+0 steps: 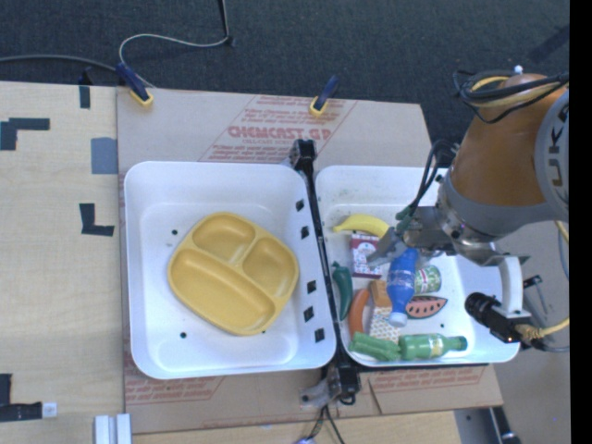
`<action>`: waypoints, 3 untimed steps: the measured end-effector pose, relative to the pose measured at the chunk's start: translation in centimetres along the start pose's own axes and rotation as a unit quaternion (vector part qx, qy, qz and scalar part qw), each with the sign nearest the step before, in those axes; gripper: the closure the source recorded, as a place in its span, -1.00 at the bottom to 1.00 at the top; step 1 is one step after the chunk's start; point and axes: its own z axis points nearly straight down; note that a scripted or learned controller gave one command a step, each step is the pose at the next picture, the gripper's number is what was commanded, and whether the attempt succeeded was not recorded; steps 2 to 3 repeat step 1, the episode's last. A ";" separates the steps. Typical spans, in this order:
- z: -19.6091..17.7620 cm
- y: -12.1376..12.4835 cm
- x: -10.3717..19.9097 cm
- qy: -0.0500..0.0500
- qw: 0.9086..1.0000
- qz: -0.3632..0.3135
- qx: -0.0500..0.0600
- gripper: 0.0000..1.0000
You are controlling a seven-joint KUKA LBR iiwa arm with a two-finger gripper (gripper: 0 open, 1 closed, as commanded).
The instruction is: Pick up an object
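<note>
My gripper (390, 251) hangs low over the middle of the right bin (370, 179), reaching in from the right under the grey and orange arm (504, 169). Just below it lies a blue bottle (402, 287) with a white cap, its upper end touching or tucked under the gripper; whether it is gripped is not visible. Around it lie a yellow banana (362, 224), a red packet (363, 248), a dark green vegetable (342, 286), an orange carrot (359, 309), a watermelon slice (427, 307), a small can (428, 278) and a green bottle (424, 345).
The left bin (148, 192) holds a yellow divided plate (233, 272). A black divider (313, 239) runs between the bins. Both bins rest on cardboard (268, 128) held by yellow clamps. Cables trail across the dark floor at the back.
</note>
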 end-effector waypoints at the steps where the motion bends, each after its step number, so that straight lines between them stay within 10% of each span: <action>1: 0.3 0.0 2.8 0.000 1.000 0.000 0.000 1.00; 3: 0.3 0.0 2.8 0.000 1.000 0.000 0.000 1.00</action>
